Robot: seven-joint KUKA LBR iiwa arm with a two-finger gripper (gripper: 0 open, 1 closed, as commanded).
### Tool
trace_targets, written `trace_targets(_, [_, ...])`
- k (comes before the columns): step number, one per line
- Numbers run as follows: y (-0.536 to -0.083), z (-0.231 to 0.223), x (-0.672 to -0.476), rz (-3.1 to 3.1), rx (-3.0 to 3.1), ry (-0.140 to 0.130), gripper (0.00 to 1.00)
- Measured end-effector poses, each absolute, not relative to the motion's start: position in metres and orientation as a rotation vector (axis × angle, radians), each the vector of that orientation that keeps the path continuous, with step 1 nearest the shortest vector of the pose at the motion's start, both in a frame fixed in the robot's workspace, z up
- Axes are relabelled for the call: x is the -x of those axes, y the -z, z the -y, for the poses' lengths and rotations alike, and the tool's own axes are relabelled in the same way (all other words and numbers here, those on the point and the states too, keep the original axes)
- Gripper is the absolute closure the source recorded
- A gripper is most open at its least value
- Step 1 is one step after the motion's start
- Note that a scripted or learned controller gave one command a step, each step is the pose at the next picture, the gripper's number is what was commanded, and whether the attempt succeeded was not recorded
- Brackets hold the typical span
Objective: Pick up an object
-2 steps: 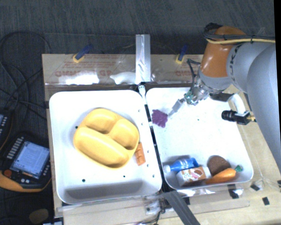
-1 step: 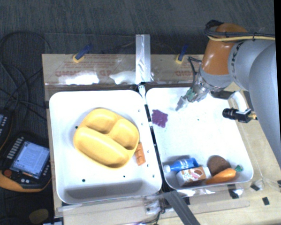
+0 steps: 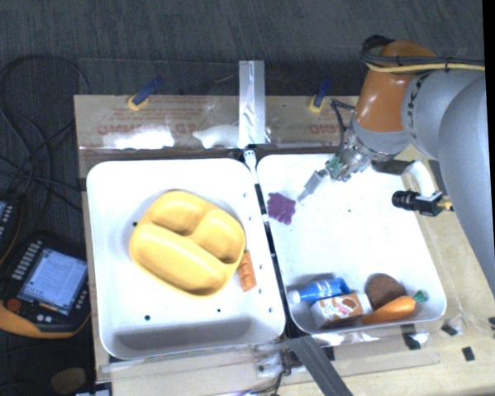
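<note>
Your arm (image 3: 440, 92) reaches in from the right and the gripper (image 3: 313, 181) hangs over the upper part of the right bin (image 3: 357, 229), its slender tip slanting down and left toward the small purple object (image 3: 281, 207) that lies near the bin's left wall. Whether the fingers are parted or clenched you cannot tell from this angle; they read as one thin shape, and nothing shows between them, so count nothing as held. By the look of it you are at the approach step: the tip is just beside the purple object, up and to its right, but whether it touches cannot be made out. If that is your target, the next move calls for bringing the tip over the piece and lowering it, with care for the divider wall close on its left, which leaves little room on that side. The other candidates sit well apart in the bin's lower edge: a blue-capped bottle (image 3: 318, 289), a small labelled container (image 3: 340, 307), a brown rounded object (image 3: 385, 288) and an orange carrot-like piece (image 3: 390, 310), all crowded together and harder to single out. In the left bin (image 3: 122, 324) lie a large yellow soft object (image 3: 188, 242) and a small orange piece (image 3: 246, 272) beside it.
</note>
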State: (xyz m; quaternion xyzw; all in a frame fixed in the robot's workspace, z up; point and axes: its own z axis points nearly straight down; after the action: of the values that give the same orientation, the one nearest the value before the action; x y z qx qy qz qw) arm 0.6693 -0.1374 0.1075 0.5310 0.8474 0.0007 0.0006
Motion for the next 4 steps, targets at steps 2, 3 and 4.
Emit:
trace_targets(2, [-0.118, 0.137, -0.670, -2.659, -1.667, -0.006, 0.00])
trace_targets(3, [-0.090, 0.105, -0.586, -2.754, -1.483, -0.004, 0.00])
trace_targets(4, [-0.183, 0.065, -0.527, -2.696, -1.615, 0.000, 0.00])
